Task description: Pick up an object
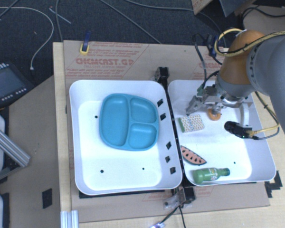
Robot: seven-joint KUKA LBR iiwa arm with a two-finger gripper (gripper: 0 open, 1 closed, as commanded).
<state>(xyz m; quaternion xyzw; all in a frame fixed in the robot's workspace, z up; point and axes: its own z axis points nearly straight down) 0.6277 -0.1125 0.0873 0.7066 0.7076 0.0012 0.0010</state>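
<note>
In the right bin, my gripper hangs low over the far left part, just above a small green-and-white patterned packet. A small orange thing lies right beside the gripper, partly hidden by it. Whether the gripper touches either one I cannot tell. Nearer the front, a watermelon-slice toy lies by the bin's left wall. A green bottle rests on its side at the front edge.
The left bin holds a blue divided plate in its far half. A ridge with black clips separates the two bins. The arm reaches in from the upper right.
</note>
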